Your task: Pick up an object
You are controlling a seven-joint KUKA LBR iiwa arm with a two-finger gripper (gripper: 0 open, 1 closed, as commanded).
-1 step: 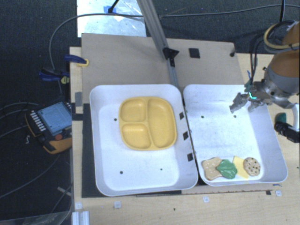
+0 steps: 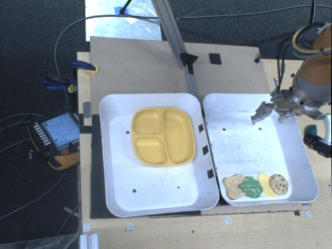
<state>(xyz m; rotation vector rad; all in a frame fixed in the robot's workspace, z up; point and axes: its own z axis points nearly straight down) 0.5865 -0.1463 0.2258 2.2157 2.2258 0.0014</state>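
Note:
Four small food toys lie in a row at the front of the right bin (image 2: pixel 295 154): a tan toast slice (image 2: pixel 233 186), a green leafy piece (image 2: pixel 251 187), a yellow cheese wedge (image 2: pixel 265 182) and a round cookie (image 2: pixel 279 183). My gripper (image 2: pixel 271 117) hangs over the back right of that bin, well behind the toys. It is open, with one finger (image 2: pixel 259 114) pointing left, and nothing sits between the fingers.
A yellow divided plate (image 2: pixel 163 136) rests in the left bin (image 2: pixel 116 191). A grey pole (image 2: pixel 174 32) slants across the back of the bench. Clamps and a blue-screened device (image 2: pixel 56 133) sit off the bench's left side.

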